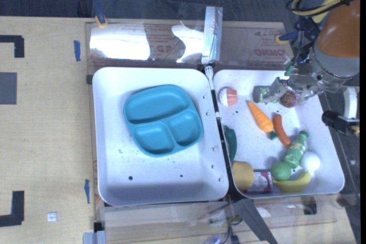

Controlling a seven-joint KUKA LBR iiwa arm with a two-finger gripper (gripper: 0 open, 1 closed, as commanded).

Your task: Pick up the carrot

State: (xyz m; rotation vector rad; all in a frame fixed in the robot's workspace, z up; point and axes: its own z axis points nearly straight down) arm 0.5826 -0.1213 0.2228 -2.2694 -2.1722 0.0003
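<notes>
Leftward first: the wooden counter (46, 140) carries two shallow white bins side by side. In the left bin (108, 168) lies a blue divided plate (163, 119), tilted a little, alone on the white floor. Behind that bin sits a clear plastic sheet (148, 37) catching glare.

Across the shared wall, the right bin (329, 140) is crowded. Near its back left sits a small pink and white round piece (228, 96). A dark green item (230, 143) lies against the left wall, and below it a yellow-tan block (242, 174) touches a small can (262, 181) lying on its side. The carrot (260, 116) lies in the middle of the bin, slanting from upper left to lower right, apart from my jaws. Just right of it lies a smaller orange-red piece (280, 128), nearly parallel. Further toward the front right corner sit a green bottle (294, 148), a green ball (281, 170), a banana (294, 182) and a white egg (311, 162), bunched together.

My arm (337, 37) comes in from the right, and my jaws (274, 92) hover at the back of the right bin, above the carrot's upper end, with a dark reddish round thing (289, 99) just beside them. Whether the jaws are open or closed I cannot tell.
</notes>
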